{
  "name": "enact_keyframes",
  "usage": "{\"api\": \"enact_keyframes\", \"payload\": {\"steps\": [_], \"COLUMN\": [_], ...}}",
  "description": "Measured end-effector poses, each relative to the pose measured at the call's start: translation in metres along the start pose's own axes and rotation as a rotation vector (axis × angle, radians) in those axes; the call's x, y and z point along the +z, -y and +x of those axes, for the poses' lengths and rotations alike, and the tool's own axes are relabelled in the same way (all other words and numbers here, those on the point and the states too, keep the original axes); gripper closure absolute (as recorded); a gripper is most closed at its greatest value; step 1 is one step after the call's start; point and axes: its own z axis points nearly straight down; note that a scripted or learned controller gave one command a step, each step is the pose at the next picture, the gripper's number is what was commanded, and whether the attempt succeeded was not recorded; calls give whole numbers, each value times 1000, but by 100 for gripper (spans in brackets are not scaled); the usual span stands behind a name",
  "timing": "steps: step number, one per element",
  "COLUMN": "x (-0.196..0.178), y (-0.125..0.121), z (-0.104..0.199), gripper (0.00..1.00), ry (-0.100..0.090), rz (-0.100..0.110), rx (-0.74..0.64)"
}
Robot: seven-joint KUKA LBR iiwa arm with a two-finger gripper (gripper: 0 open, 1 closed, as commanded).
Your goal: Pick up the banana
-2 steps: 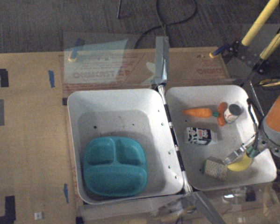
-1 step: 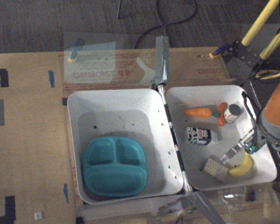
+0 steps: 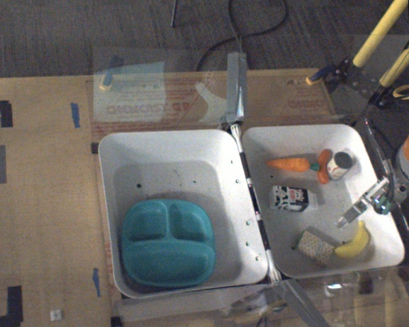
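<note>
The yellow banana (image 3: 354, 242) lies in the right bin (image 3: 292, 264), near its front right corner, with its curve opening upward. My gripper (image 3: 361, 209) reaches in over the right rim and hangs just above and slightly behind the banana's upper end. It is apart from the fruit and nothing shows in its grasp.
In the right bin a speckled sponge (image 3: 315, 247) lies just left of the banana. A black-and-white carton (image 3: 290, 197) sits mid-bin, with a carrot (image 3: 289, 164) and a small cup (image 3: 341, 162) at the back. A teal divided plate (image 3: 168, 243) is in the left bin (image 3: 123, 170).
</note>
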Motion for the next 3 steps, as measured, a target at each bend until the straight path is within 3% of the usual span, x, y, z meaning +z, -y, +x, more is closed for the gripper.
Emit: {"api": "enact_keyframes", "payload": {"steps": [1,2,3], "x": [94,100,89], "y": [14,18,17], "z": [-21,-33,-36], "gripper": [0,0,100], "ry": [1,4,15], "rz": [0,-2,-9], "rx": [-25,-283,-278]}}
